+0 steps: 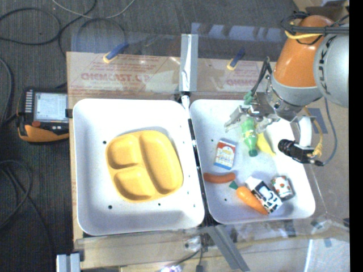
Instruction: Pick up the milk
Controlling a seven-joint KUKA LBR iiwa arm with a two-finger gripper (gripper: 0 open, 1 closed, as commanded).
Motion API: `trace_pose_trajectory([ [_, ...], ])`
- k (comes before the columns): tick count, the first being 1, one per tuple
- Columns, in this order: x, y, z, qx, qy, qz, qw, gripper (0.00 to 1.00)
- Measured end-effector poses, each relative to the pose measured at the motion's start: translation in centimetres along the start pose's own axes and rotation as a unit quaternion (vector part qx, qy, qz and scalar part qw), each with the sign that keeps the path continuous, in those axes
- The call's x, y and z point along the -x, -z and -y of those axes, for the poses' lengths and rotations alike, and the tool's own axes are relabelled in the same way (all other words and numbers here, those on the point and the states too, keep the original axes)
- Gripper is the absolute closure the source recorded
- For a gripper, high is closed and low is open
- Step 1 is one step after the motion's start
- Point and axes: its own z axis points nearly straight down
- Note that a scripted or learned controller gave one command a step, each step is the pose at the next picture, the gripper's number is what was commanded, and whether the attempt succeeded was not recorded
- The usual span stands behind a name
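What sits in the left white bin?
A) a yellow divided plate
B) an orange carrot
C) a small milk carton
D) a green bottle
A: the yellow three-compartment plastic plate lies alone in the left shallow white bin; the food items lie in the right bin.

A robotics lab, by the look of it; a grey arm [317, 55] with an orange band leans over two white bins [85, 118] on a desk [130, 75]; loose cables [34, 16] trail across dark carpet; a control pendant [45, 115] lies beside the left bin.
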Motion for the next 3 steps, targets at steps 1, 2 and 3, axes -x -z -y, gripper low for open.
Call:
trace_pose_trajectory([
  [1,5.0,-6.2,9.8,0.000,0.120,0.000,0.9927,0.00],
  [2,6.3,-12.6,10.5,0.007,0.233,0.002,0.9723,0.00],
  [3,6.1,-11.5,10.0,0.013,0.234,0.004,0.9721,1.00],
])
